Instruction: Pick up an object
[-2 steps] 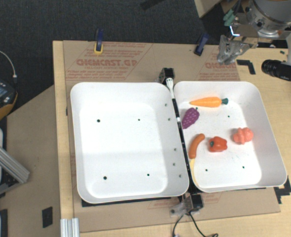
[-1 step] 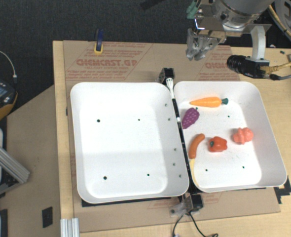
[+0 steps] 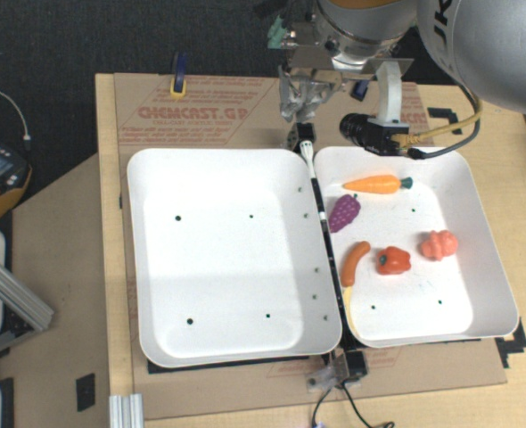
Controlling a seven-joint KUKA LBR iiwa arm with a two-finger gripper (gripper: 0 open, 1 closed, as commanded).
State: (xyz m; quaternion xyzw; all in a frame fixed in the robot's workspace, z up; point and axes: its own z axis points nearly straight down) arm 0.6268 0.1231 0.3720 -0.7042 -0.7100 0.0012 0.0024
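fingers [image 3: 300, 119] hang above the bins' far edge; spread unreadable, cannot tell. carrot [image 3: 373, 185] lies in right bin [image 3: 477, 239], nearest. judgement: centre over it, descend across its width.

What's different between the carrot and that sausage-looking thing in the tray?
The carrot is lighter orange with a green stem end; the sausage is darker orange-brown, with no stem. The carrot lies crosswise near the far side of the right bin and tapers; the sausage lies slanted by the inner wall, slightly curved. Both lie in that bin.
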